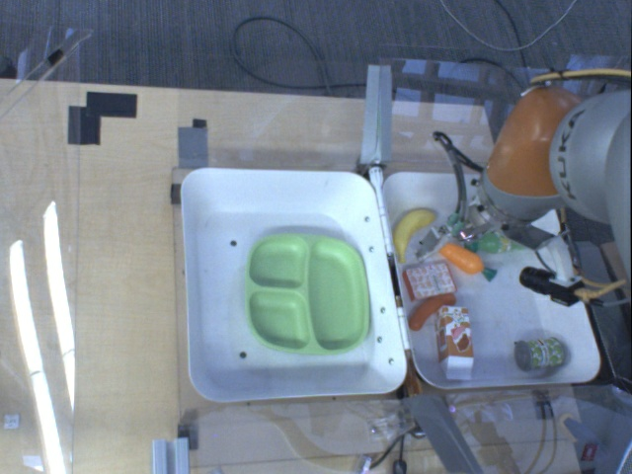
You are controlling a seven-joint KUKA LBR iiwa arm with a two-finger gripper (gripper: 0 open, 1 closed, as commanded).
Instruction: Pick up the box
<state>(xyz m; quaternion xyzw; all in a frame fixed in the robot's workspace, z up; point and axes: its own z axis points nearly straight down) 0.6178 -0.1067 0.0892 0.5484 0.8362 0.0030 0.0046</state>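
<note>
Two glossy white plastic bins sat side by side. The left bin (207, 265) held one matte green tray (306, 292) with three rounded compartments. The right bin (573, 363) held one upright cardboard box (454, 341) near its front edge, one flat red-checked packet (430, 280), a banana (414, 229), carrot (461, 258), sausage (427, 312) and can (539, 354) (all smooth, toy-like). The gripper (472, 227) hung over the carrot; its grip state couldn't be told.

We log two white bins (197, 265), the left holding a lime-green divided tray (306, 292). In the right: yellow banana (413, 229), orange carrot (461, 259), red sausage (427, 312), red-and-white patterned packet (430, 280), orange-and-white box (454, 340), grey-green can (539, 354).
</note>
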